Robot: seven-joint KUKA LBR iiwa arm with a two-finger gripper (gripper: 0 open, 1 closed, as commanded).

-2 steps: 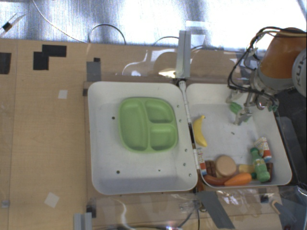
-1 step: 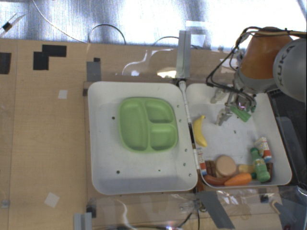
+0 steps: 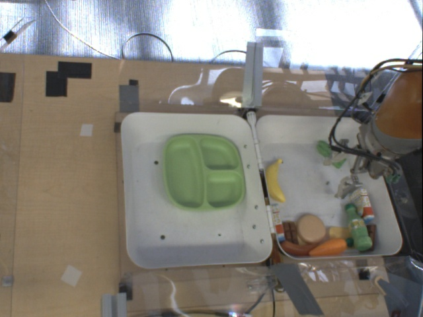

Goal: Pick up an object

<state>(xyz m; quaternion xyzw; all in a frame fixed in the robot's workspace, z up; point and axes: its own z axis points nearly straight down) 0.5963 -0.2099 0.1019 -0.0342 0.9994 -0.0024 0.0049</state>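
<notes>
A single fixed camera is mounted above the bench (image 3: 59, 177) and looks down at a slant, facing the far edge. Both white bins lie within the frame: the left bin (image 3: 142, 197) sits near centre, the right bin (image 3: 310, 137) toward the right side. The arm (image 3: 396, 111) enters from the right. The far part of the frame takes in a bright corrugated surface (image 3: 198, 18) beyond the bench. The viewing distance is moderate; small items remain distinguishable.
</notes>
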